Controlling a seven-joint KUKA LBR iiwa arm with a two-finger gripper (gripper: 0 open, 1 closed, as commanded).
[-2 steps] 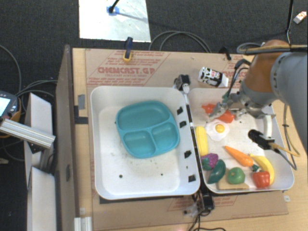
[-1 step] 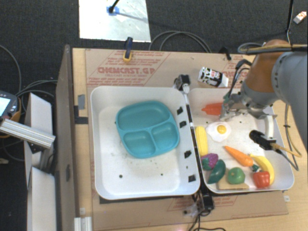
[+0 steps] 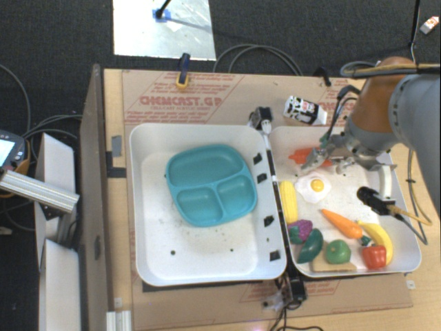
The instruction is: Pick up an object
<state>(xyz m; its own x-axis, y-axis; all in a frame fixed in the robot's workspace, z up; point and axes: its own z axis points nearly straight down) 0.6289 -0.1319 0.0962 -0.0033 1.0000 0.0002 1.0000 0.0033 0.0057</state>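
A teal plate (image 3: pixel 210 185) sits alone in the left bin (image 3: pixel 148 205). Right bin: fried egg (image 3: pixel 315 187) mid-bin, orange piece (image 3: pixel 301 156) at eleven o'clock, gripper (image 3: pixel 325 154) beside it; grip unreadable. Nothing looks lifted yet.

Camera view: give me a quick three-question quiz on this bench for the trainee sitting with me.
1. True or false: the teal divided plate lies in the same bin as the toy food.
2. Which item lies nearest the gripper? A) fried egg B) banana C) green apple
3. Fill in: the corn cob lies along the right bin's ____ wall.

Key
1. False. The plate is alone in the left bin; the food is in the right one.
2. A. The egg lies just below the gripper; the banana and apple are at the bin's near end.
3. Left, beside the divide between the bins.
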